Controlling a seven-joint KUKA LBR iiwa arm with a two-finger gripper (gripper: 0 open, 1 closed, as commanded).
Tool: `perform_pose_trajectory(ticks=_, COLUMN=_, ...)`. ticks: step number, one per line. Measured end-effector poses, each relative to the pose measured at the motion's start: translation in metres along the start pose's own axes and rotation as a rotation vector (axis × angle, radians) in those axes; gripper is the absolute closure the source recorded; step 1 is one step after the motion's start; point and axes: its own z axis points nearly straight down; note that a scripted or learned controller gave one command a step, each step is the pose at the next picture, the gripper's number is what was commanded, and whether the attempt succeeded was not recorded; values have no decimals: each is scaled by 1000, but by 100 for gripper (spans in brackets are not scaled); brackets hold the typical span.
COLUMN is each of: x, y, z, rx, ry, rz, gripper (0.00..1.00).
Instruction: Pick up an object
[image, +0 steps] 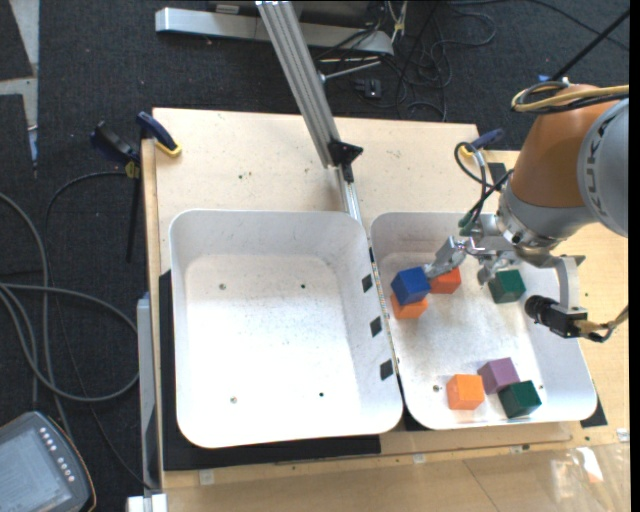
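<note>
Camera view: wooden bench (250, 150) on dark cabled floor (70, 250).

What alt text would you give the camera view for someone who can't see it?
A grey and orange robot arm reaches its gripper into the right bin, beside a blue block stacked on an orange one. More coloured blocks lie nearby; the left bin sits alongside.

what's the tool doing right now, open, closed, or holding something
Tool: over the right bin, low beside the blue block and an orange block; open or closed cannot be told, and no block is visibly gripped.
</note>
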Motion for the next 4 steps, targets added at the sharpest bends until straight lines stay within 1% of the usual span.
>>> perform_pose_trajectory(ticks=1, x=-2, y=-1, z=24, rx=-18, ry=-5, rz=-3, gripper=0)
perform_pose_trajectory(ticks=2, x=-1, y=-3, z=19, rx=-11, ry=-2, rz=-1, gripper=100)
perform_pose_trajectory(ticks=3, x=-8, y=-7, z=-40, rx=-14, ry=-3, rz=0, gripper=100)
perform_pose_trajectory(ticks=4, x=-8, y=-6, z=-67, rx=-12, ry=-2, rz=-3, gripper=100)
